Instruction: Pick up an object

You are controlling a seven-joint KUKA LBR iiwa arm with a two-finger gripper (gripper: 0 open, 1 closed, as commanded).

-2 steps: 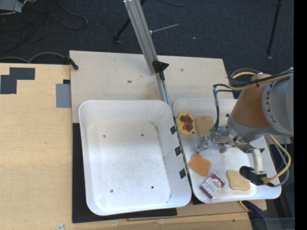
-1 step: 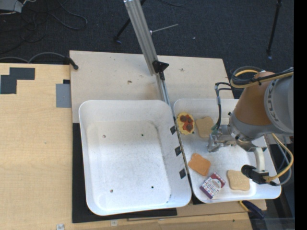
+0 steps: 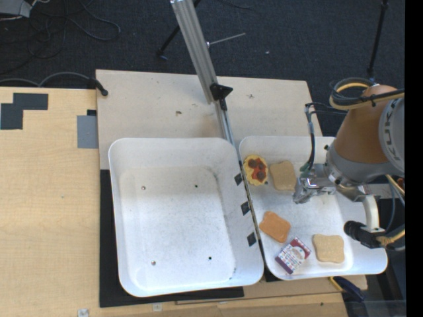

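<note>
Your end effector sits right of centre, just beside the tan square bread slice. You cannot tell its state.

floor: dark carpet | cables | pale wooden bench

Even, bright overhead light; white bins glare slightly, the floor at the frame's top stays dim; focus is soft.
</note>
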